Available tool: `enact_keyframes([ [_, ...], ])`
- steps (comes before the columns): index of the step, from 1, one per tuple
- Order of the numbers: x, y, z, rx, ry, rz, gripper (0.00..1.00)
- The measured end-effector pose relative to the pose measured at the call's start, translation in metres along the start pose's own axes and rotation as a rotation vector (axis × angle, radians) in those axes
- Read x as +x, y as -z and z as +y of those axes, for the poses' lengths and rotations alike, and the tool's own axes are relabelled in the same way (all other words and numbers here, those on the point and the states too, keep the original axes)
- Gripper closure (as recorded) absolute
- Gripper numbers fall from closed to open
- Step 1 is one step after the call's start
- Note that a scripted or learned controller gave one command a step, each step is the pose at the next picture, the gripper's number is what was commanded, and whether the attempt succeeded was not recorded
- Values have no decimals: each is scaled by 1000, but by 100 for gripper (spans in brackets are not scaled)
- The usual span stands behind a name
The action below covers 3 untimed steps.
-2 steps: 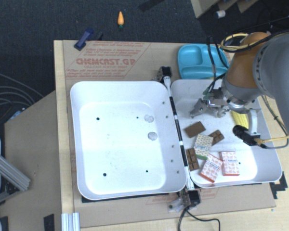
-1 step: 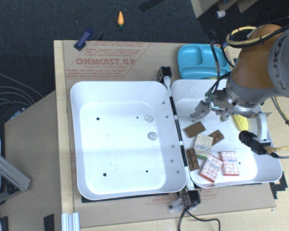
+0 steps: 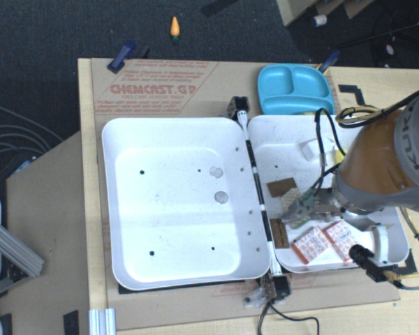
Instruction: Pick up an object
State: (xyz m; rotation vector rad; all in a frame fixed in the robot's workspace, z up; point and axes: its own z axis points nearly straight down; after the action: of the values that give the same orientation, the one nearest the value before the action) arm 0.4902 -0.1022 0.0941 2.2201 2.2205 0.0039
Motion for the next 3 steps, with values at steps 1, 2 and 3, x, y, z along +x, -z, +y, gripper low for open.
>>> enact_keyframes([
  [1, 1, -9, 87, 0, 1, -1, 0],
  [2, 0, 2, 88, -3, 0, -3, 100],
  [3, 62, 90, 60, 3, 1, 0, 100],
])
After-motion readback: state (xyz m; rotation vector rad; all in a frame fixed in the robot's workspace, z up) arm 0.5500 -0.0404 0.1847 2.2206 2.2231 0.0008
